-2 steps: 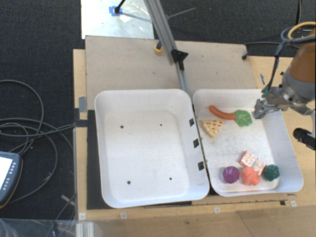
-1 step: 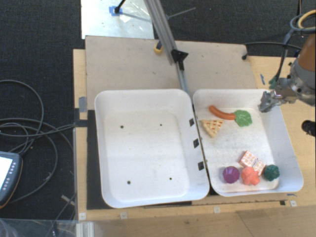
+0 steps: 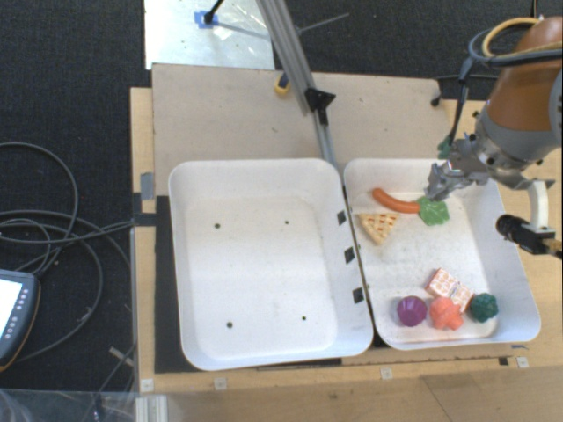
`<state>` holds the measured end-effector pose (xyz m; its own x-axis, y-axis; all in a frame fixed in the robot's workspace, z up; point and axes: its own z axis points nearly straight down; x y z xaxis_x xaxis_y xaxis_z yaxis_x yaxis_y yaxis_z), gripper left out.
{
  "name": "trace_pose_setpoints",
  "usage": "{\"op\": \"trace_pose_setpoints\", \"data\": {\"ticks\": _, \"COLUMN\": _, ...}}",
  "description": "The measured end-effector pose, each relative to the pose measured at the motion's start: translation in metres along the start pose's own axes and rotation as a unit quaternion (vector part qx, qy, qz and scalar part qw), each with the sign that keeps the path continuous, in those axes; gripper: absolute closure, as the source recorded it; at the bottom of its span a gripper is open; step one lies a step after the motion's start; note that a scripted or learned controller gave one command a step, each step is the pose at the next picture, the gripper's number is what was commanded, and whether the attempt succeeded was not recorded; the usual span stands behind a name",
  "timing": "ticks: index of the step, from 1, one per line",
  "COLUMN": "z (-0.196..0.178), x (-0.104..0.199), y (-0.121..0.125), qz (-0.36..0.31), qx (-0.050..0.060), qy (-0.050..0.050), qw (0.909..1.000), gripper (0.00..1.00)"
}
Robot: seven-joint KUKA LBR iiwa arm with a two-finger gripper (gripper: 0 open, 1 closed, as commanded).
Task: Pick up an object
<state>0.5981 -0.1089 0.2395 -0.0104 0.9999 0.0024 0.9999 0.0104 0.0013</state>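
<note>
The right bin (image 3: 506,262) holds several toy foods. Near its far side lie an orange sausage (image 3: 396,202), a light green piece (image 3: 433,211) and a yellow waffle wedge (image 3: 378,227). At the near right corner cluster a pink block (image 3: 441,282), a purple piece (image 3: 411,310), an orange piece (image 3: 446,315) and a dark green piece (image 3: 483,306). My gripper (image 3: 440,185) points down right at the light green piece's upper edge, beside the sausage's right end. Whether it touches the piece is unclear.
The left bin (image 3: 189,236) sits beside the right one, with black clips (image 3: 349,255) along the shared rim. A grey pole (image 3: 295,55) slants across the back of the bench. Cables (image 3: 53,236) lie on the floor at the left.
</note>
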Motion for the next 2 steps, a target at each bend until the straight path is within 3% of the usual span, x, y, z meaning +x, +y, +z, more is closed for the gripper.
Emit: {"op": "trace_pose_setpoints", "data": {"ticks": 2, "z": 0.006, "x": 0.106, "y": 0.001, "qz": 0.000, "qx": 0.001, "qy": 0.000, "qw": 1.0000, "gripper": 1.00}}
